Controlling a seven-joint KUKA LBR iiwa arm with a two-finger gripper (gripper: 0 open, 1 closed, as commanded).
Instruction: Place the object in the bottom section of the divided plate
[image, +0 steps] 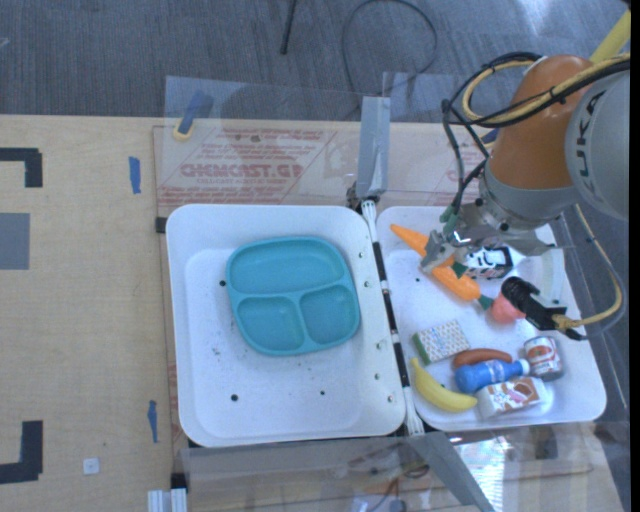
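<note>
Bench front: pale wooden bench top (80, 330) is stretching along the bottom edge, carrying both bins.
Left bin: shallow white plastic bin (200, 400) is holding the turquoise divided plate (292, 294) near its centre.
Plate sections: one long section is running along the plate's 12 o'clock side; two smaller sections are sitting along its 6 o'clock side, all showing bare turquoise.
Right bin: second shallow white bin (585, 395) is sitting just beside the first, at its 3 o'clock.
Near-edge clutter: yellow toy banana (440, 390), blue plastic bottle (488, 374), red-brown sausage (482, 356) and small printed can (541, 354) are lying close together at the right bin's 6 o'clock.
Sponge: pale checked sponge block (441, 341) is lying just at 12 o'clock of the banana.
Carrot: orange toy carrot (457, 283) is lying slantwise in the right bin's 11 o'clock part, well apart from the plate.
Arm: grey arm with orange band (540, 120) is reaching in from 3 o'clock.
Gripper: two-finger gripper (442, 247) is hanging directly over the carrot's upper end, possibly touching it.
Jaws: too small and shadowed to judge; I cannot tell how wide they are standing or whether anything is between them.
</note>
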